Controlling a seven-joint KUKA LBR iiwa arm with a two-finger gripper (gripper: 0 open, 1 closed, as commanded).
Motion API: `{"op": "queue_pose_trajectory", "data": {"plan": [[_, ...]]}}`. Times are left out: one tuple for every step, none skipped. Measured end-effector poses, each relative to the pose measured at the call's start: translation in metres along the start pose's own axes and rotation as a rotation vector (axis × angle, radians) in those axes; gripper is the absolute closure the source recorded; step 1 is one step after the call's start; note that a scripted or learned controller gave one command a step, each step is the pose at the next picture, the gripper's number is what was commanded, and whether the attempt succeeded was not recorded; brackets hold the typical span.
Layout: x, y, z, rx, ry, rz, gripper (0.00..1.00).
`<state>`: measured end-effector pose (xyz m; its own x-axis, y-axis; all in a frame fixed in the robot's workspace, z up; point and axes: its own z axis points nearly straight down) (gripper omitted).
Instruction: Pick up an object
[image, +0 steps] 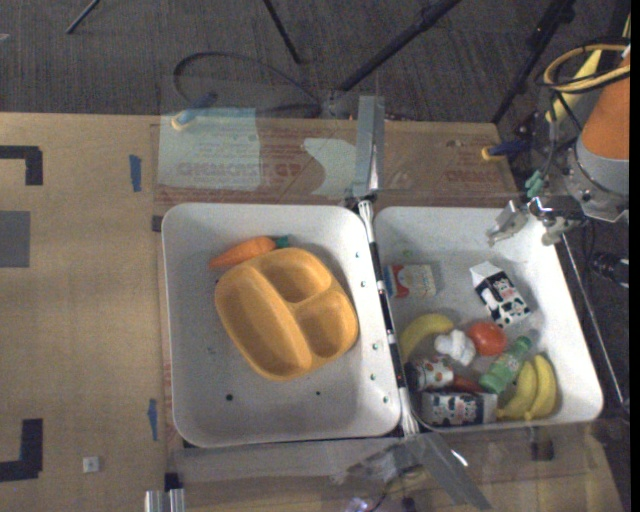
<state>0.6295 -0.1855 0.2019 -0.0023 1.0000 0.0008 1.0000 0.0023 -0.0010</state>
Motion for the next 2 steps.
{"op": "queue_pose_trajectory", "data": {"plan": [[-0.008, -0.034, 0.107, -0.005, -0.002, 0.029, 0.0], [-0.008, -0.033, 0.096, -0.008, -0.003, 0.03, 1.0]]}}
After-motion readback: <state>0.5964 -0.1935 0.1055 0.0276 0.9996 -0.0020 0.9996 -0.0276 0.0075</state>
